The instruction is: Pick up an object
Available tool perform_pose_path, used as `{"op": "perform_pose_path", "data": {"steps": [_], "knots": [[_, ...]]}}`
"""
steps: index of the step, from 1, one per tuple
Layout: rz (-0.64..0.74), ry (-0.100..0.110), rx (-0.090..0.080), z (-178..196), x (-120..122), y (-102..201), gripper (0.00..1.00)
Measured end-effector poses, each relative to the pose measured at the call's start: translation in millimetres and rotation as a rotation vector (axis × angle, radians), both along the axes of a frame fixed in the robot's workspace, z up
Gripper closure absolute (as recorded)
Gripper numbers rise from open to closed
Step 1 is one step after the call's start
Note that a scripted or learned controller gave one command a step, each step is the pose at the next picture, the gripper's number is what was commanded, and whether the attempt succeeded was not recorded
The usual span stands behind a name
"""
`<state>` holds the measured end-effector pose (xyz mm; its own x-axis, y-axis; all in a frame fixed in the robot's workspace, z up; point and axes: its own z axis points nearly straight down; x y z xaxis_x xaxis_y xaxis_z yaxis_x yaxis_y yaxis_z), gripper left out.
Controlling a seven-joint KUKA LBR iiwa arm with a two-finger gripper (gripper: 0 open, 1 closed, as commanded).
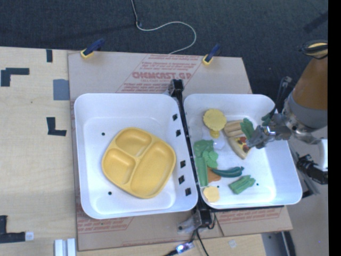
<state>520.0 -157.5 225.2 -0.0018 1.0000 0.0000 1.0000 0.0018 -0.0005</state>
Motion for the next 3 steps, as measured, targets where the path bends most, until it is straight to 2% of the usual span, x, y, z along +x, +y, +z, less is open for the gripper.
{"op": "perform_pose_path", "data": {"steps": [1,3], "knots": [[0.005,0.004,0.002,-8,6,57,1.00],[0.006,0.004,0.002,4,29,161,1.00]]}}
